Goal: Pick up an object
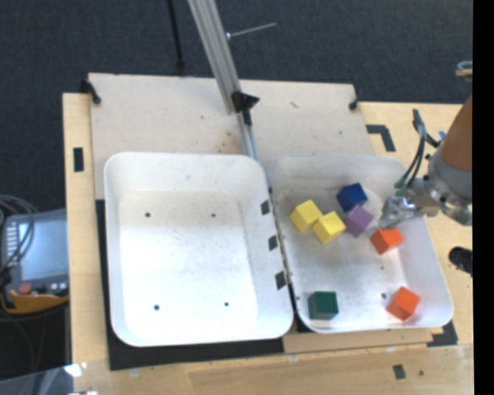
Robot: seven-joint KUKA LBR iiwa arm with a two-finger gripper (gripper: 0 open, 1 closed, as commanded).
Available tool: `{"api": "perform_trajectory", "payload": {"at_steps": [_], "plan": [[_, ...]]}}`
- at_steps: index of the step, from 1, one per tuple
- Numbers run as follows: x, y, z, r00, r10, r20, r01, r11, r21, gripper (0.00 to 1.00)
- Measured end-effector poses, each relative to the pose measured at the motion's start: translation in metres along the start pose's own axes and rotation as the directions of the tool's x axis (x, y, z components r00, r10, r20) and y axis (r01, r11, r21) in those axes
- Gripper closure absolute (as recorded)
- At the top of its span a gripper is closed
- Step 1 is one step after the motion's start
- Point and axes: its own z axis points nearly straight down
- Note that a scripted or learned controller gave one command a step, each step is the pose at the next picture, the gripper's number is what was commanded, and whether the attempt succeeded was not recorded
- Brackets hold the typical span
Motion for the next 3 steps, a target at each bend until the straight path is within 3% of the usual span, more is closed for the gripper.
{"api": "perform_trajectory", "payload": {"at_steps": [1, 3], "plan": [[-0.001, 0.002, -0.03, 1.0, -0.008, -0.001, 0.008, 1.0, 0.001, 1.0], [0.108, 0.032, -0.026, 1.0, -0.012, -0.003, 0.012, 1.0, 0.005, 1.0]]}}
